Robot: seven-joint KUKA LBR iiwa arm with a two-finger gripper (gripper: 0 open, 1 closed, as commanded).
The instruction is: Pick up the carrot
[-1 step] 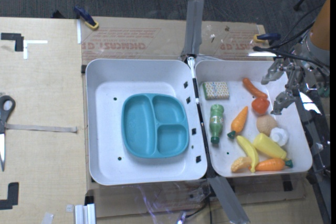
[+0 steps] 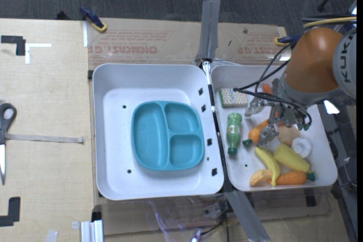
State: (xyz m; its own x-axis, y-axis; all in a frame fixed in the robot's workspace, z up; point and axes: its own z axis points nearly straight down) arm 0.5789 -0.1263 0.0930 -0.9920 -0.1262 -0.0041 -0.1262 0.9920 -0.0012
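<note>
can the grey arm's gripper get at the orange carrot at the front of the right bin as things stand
Probably yes. The orange carrot lies exposed at the near edge of the right white bin, its top uncovered, and the gripper hovers just behind it. The yellow banana and yellow pepper crowd it closely, though.

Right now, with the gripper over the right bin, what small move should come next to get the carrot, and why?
Probably shift the gripper toward the bin's near edge, then lower. The carrot lies along the front wall of the right bin, touching the banana, while the gripper hangs above an orange piece farther back.
</note>
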